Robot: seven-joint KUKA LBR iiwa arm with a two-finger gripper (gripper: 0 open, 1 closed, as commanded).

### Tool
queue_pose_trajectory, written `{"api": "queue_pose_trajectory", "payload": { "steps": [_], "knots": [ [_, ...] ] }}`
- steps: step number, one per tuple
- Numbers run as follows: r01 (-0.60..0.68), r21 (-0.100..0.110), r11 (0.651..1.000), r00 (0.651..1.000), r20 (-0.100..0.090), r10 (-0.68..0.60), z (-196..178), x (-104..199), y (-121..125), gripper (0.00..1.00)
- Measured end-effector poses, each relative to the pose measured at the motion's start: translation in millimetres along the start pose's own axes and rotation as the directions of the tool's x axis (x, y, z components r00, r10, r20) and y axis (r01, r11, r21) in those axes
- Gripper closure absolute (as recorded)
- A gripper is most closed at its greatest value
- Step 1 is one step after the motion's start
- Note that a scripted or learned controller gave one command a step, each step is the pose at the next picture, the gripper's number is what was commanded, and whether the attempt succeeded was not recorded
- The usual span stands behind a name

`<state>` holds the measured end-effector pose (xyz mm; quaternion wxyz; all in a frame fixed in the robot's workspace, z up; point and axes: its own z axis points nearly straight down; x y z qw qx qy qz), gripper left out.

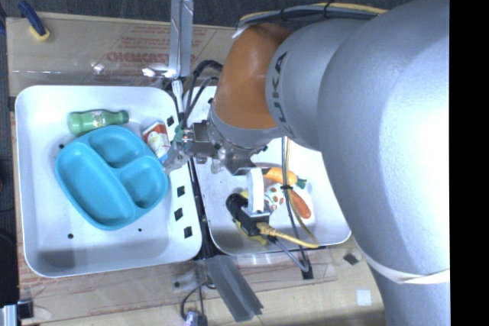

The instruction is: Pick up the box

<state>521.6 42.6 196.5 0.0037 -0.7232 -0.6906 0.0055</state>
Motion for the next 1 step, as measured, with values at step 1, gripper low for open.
{"api": "queue_pose_trajectory", "payload": {
  "steps": [1],
  "knots": [
    [0.05, -0.005, 0.999, 0.999, -0.001, -0.05, 8.3, 5.0, -45.8, 0.0]
  ]
}}
